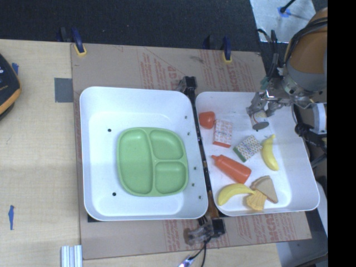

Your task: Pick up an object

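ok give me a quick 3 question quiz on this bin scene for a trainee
1. True or false: the green divided plate lies in the left bin.
2. How many bananas are in the right bin? A) one B) two C) three
3. Fill in: the claw hangs over the right bin's ____ part, above the checkered block.

Key:
1. True.
2. B: one banana near the right wall, another banana at the front.
3. Rear.
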Robot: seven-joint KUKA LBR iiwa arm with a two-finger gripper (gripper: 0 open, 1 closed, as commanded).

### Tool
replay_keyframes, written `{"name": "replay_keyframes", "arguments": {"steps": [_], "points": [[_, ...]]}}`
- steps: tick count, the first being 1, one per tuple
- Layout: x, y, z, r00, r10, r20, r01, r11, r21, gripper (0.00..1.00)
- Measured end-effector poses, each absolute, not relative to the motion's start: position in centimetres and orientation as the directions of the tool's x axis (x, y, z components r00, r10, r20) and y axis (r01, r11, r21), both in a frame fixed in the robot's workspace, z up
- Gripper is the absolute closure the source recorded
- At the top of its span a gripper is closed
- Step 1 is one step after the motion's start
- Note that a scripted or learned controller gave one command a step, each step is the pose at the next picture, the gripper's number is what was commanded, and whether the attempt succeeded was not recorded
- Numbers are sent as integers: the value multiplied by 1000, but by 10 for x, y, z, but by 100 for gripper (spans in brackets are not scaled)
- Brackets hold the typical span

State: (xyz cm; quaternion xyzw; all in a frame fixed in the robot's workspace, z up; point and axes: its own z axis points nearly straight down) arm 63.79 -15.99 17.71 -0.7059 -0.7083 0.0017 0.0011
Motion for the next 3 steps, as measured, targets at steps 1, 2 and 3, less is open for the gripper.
{"name": "replay_keyframes", "arguments": {"steps": [1, 2, 3], "points": [[656, -123, 155, -5, 1000, -1, 1000, 5, -3, 100], [651, -32, 206, -6, 1000, 0, 1000, 6, -2, 100], [601, 14, 191, -6, 1000, -1, 1000, 6, -5, 100]]}}
